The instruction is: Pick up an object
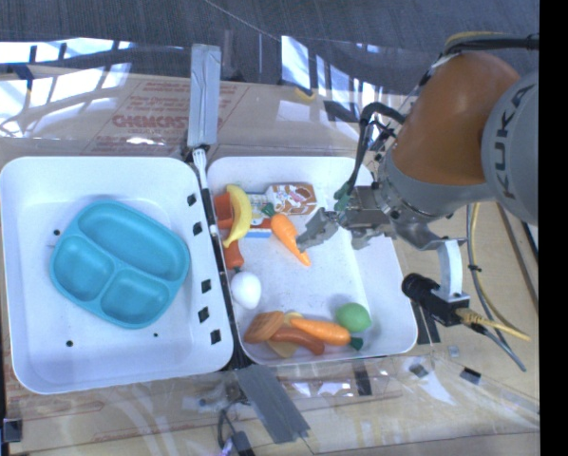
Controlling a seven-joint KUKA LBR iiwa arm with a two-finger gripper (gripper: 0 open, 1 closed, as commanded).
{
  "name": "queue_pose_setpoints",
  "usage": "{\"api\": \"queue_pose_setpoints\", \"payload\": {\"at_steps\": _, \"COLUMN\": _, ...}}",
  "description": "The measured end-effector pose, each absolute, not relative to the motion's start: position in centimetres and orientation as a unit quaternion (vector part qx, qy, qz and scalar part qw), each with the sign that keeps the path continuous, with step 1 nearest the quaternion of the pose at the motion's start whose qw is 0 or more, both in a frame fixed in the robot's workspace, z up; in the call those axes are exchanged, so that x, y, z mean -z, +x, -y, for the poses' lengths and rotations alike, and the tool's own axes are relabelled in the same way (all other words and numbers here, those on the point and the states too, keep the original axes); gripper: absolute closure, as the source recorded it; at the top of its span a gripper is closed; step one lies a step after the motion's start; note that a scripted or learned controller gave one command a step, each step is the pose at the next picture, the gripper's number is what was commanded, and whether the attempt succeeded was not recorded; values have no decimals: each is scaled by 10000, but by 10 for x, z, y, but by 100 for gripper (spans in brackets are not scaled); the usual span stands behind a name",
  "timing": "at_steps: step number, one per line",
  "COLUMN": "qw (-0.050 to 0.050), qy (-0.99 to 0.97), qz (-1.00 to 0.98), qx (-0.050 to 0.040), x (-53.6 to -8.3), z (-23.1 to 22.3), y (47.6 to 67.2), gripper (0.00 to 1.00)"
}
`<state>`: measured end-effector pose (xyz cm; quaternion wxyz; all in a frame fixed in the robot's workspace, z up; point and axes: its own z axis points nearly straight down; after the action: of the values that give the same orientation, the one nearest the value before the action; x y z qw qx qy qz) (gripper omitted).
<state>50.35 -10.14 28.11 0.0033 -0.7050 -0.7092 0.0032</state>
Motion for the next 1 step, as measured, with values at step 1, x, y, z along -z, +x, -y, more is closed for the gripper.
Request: {"api": "queue_pose_setpoints", "payload": {"at_steps": 1, "qw": 51, "qy": -7549, "qz": 6558, "qx": -56, "x": -185, "z": 72, "y": 585, "gripper": 0}}
